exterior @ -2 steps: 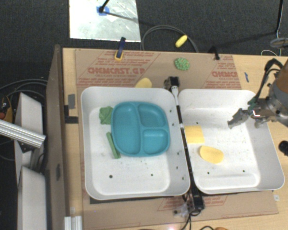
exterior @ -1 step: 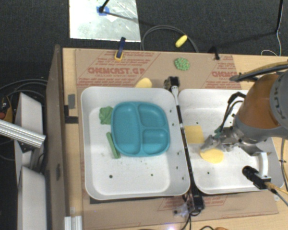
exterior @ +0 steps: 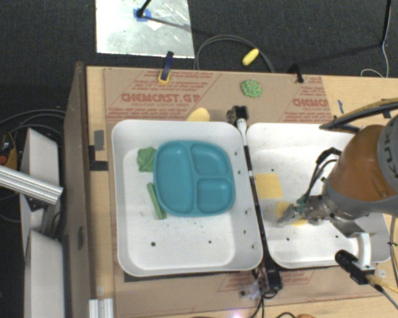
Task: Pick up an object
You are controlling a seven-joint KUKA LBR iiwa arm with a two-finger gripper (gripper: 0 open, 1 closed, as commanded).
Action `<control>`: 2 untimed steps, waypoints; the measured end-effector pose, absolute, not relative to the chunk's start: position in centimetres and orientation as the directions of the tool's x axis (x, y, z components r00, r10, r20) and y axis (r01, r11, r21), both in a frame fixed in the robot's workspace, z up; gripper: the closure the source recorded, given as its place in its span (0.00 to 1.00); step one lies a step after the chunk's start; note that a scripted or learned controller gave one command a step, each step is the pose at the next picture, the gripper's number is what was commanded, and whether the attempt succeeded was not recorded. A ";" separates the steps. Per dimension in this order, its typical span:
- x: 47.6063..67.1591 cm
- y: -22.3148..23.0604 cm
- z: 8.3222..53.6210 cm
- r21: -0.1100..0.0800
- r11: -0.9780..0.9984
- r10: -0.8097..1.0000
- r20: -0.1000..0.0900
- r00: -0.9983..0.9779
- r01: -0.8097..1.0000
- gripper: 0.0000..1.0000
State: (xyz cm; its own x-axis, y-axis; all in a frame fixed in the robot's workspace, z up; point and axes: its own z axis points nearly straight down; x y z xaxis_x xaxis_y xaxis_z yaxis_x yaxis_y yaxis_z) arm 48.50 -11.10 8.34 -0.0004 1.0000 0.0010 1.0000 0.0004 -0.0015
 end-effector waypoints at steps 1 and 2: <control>51.6 -13.1 8.5 0.004 0.004 1.000 -0.002 -0.004 1.000 0.00; 50.1 -11.3 8.4 -0.001 0.004 1.000 0.001 -0.004 1.000 0.00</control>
